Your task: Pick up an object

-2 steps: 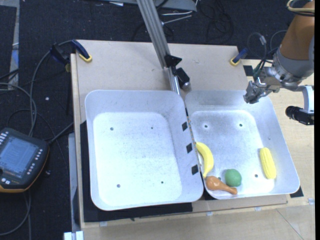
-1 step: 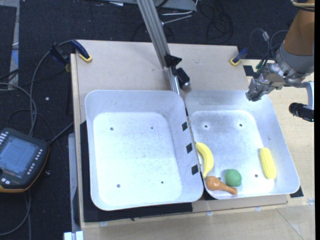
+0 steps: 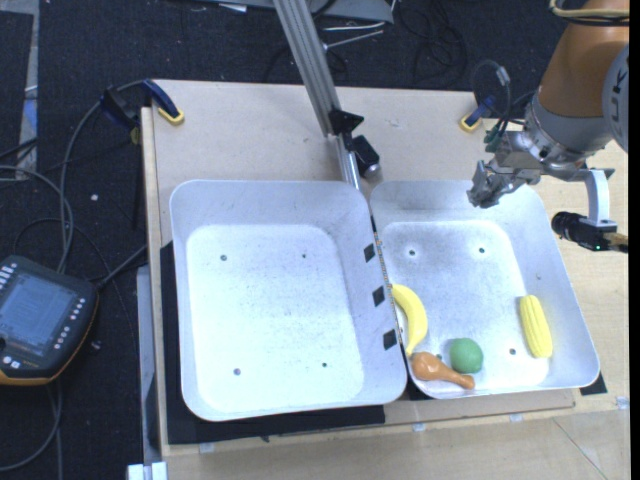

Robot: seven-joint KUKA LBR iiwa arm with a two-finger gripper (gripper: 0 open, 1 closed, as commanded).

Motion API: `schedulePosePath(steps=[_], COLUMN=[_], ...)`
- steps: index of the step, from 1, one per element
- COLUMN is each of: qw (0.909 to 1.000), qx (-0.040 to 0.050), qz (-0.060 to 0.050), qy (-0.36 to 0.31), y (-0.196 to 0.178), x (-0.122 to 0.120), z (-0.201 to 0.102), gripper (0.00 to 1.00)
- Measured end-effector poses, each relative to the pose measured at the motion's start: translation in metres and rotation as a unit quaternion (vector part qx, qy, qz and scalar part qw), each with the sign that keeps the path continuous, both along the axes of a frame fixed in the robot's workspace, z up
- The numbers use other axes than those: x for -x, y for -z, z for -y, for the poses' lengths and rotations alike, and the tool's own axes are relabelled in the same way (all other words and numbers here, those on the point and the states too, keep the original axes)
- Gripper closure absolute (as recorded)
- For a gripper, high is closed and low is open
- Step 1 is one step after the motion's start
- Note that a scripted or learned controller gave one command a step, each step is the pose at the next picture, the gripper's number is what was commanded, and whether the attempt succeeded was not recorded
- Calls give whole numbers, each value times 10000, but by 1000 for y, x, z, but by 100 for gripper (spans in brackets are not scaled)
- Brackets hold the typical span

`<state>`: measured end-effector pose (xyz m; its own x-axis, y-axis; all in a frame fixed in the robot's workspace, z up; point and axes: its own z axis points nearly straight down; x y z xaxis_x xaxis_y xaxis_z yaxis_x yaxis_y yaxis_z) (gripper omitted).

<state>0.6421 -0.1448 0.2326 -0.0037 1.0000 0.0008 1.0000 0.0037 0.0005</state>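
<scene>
While the left bin [image 3: 270,308] is lying bare of objects on the counter [image 3: 250,138], everything worth picking is sitting in the right bin [image 3: 455,238], gathered along its near edge. Going rightward, a banana [image 3: 410,313] is resting against the wall the two bins share, a brown drumstick-shaped toy [image 3: 440,368] is lying just beside its lower end, a green ball [image 3: 465,355] is touching that toy, and a yellow corn cob [image 3: 536,326] is lying apart near the right wall. Farthest right, the pincer [image 3: 484,190] is hanging over the bin's far rim, well apart from all four, carrying nothing; whether it is released or clenched I cannot tell. Descending toward the corn probably looks easiest, since it is lying alone.
</scene>
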Motion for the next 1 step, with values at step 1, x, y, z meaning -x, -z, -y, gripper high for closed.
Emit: schedulePosePath(steps=[1], qw=[10000], qx=[-3], qz=[-3], qy=[-8], y=[4], x=[8], z=[-61], gripper=[100])
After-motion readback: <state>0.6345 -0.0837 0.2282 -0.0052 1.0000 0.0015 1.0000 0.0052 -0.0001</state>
